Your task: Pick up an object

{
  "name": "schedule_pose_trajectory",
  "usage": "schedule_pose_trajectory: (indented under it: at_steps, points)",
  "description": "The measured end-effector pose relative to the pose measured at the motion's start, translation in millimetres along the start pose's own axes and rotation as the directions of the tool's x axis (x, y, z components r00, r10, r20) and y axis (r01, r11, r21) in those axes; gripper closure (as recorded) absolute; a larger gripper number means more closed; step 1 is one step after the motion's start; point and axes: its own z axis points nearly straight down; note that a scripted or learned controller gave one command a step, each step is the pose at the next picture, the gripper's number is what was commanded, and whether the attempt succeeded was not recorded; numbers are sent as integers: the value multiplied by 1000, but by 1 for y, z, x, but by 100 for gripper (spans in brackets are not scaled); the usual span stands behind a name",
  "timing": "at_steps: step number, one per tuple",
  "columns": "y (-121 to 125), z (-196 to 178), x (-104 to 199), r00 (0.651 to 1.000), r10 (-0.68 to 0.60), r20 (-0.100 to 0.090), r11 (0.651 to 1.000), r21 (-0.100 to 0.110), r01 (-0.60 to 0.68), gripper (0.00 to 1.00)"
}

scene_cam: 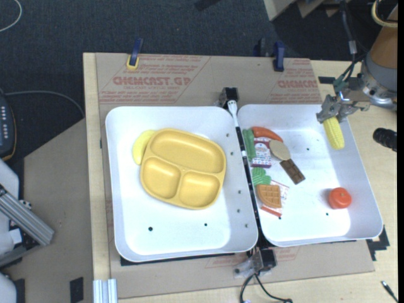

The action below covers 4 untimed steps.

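One toy corn cob (334, 133) lies at the far right corner of the right bin (353, 226), directly under the end effector (334, 109), which hangs over it from the right. Whether the cob sits between the fingers or merely below them cannot be told, nor how wide they stand. I judge the cob light, stiff plastic, ribbed enough to resist slipping; taking it across its short width near the middle looks best, since it lies close to the bin's wall. Along the right bin's left edge lies a cluster: an orange carrot (266, 133), a green piece (249, 145), a brown bar (291, 170), a waffle (271, 195). They overlap, so their outlines are hard to separate. An orange round fruit (339, 198) sits alone near the right edge. The left bin (126, 232) carries a yellow divided tray (182, 168), which partly hides a yellow item (141, 146).
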Motion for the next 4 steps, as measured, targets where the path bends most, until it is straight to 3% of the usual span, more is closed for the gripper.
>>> schedule_pose_trajectory:
  at_steps: [1,4]
  points:
    - [1,-12,0,1000,0,-1,1000,3,0,100]
    - [-62,5,141,1000,-2,-4,1000,11,2,100]
